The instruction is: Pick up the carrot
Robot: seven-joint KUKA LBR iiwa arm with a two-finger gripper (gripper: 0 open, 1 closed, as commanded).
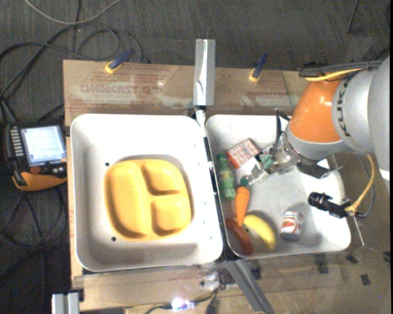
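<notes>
The carrot (241, 203) is orange and lies near the left side of the right bin (327, 241), its thick end pointing to the back of the bin. My gripper (262, 167) hangs just above and to the right of that end, close to it. The carrot lies free on the bin floor, with nothing lifted. The grey arm with its orange band (318, 116) reaches in from the right and covers the back right of the bin.
Around the carrot lie a green vegetable (226, 176), a red and white box (243, 152), a dark red item (240, 235), a yellow fruit (261, 231) and a small can (291, 222). The left bin (85, 169) holds a yellow compartment plate (149, 197).
</notes>
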